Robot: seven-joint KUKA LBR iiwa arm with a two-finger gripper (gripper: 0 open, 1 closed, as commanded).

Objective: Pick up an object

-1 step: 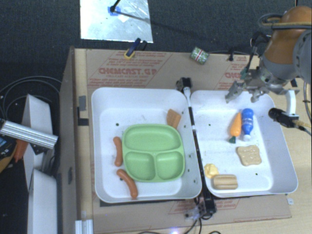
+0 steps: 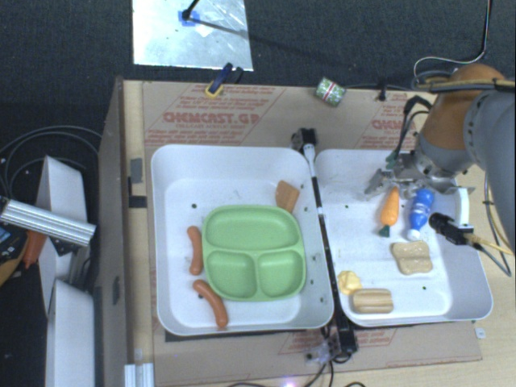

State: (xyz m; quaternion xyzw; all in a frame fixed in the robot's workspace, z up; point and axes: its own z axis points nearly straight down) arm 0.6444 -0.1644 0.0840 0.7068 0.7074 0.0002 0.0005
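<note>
Orange, carrot-shaped toy (image 2: 390, 207) lies in the right shallow white bin (image 2: 476, 297), just below the grey metal hand (image 2: 393, 179) of the arm, which hangs low over the bin's upper part. How far the hand is parted I cannot tell, and nothing is seen gripped in it. My judgement is that the step in hand is the approach: the hand is lined up above the carrot and a blue-and-white bottle-shaped toy (image 2: 418, 208) just beside it, and no grasp is made yet.

The next move calls for a straight descent onto one item, with care because carrot and bottle lie close together and could be nudged or pinched as a pair.

Lower in the same bin a tan bread-slice toy (image 2: 412, 257) sits apart, and a small yellow piece (image 2: 348, 280) and a tan bun-like roll (image 2: 372, 300) lie near the front wall, where the rim leaves little room. Open white floor lies left of the carrot, toward the divider.

The left white bin (image 2: 173, 216) holds a green three-part plastic plate (image 2: 254, 251), two reddish sausage toys (image 2: 194, 251) and a tan wedge (image 2: 287, 195), well apart from the hand
</note>
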